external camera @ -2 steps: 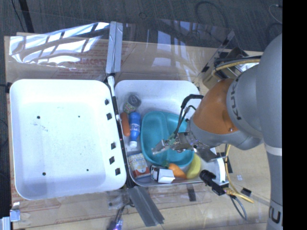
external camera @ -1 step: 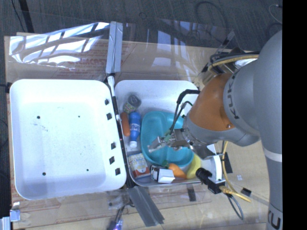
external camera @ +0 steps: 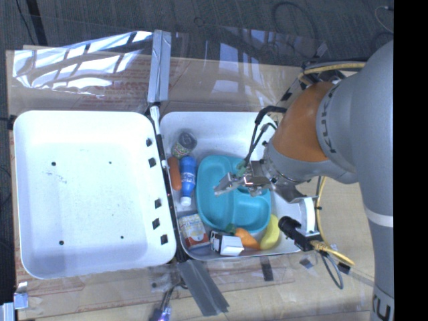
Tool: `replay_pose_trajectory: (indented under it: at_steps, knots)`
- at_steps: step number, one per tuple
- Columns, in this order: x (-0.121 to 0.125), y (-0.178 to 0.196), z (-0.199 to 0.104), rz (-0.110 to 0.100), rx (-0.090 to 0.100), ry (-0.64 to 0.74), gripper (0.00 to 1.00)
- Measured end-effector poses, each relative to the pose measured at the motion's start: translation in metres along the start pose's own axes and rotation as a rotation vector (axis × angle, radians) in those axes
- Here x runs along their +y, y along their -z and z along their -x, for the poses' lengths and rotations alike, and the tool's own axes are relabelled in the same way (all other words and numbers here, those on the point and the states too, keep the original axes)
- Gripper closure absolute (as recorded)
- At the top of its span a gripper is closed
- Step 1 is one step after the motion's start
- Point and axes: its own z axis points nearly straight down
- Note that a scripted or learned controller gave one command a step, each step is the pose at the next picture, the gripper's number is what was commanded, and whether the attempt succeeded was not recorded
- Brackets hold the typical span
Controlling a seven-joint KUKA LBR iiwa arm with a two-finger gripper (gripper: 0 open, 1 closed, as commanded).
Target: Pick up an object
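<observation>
Two white bins fill the bench: the left bin (external camera: 40, 199) at frame left, the right bin (external camera: 214, 120) at centre holding everything. The arm (external camera: 321, 132) reaches in from the right, and the gripper (external camera: 235, 181) hangs over one teal bowl (external camera: 234, 206), mid-frame; whether its fingers are parted I cannot tell. Risk: the wide, smooth bowl could slip or tip. One blue bottle (external camera: 188, 178), one banana (external camera: 271, 233), one orange piece (external camera: 247, 238), one small carton (external camera: 192, 230).

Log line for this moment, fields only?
phase: reach | gripper: over blue bowl in right bin | grasp: none seen | nearby: blue bottle, banana | left bin: untouched
</observation>
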Motion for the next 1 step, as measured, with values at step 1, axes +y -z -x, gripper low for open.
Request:
replay_pose_trajectory:
  at_steps: [1]
  knots:
    - [0.0524,-0.0389,0.0308,-0.001,0.000,0.002,0.00]
